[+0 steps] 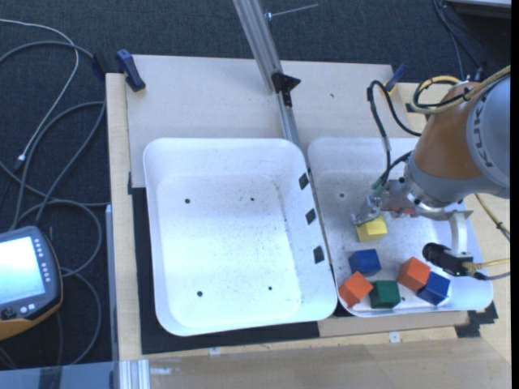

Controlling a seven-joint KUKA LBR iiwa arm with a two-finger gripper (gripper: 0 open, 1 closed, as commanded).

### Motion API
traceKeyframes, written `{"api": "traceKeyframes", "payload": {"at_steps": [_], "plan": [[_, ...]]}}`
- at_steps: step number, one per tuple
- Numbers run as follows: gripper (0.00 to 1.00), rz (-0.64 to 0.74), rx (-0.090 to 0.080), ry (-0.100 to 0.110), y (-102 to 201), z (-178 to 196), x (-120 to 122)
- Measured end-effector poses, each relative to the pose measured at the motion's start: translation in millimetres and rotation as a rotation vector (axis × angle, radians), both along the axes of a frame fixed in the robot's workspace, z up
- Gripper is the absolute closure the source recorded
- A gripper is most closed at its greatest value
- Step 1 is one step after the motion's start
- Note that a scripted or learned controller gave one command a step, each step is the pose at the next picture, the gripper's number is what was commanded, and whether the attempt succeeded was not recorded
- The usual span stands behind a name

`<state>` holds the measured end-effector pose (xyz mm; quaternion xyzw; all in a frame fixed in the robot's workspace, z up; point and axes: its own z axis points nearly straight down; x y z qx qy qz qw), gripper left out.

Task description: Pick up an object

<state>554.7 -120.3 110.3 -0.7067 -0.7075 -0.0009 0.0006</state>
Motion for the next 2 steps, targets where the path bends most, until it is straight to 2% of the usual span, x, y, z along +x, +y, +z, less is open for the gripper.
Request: {"api": "traceKeyframes", "payload": {"at_steps": [1, 2], "plan": [[1.0, 0.008, 0.0, -0.009, 72, 94, 30], [1.0, 0.008, 0.003, 0.004, 159, 89, 11]]}}
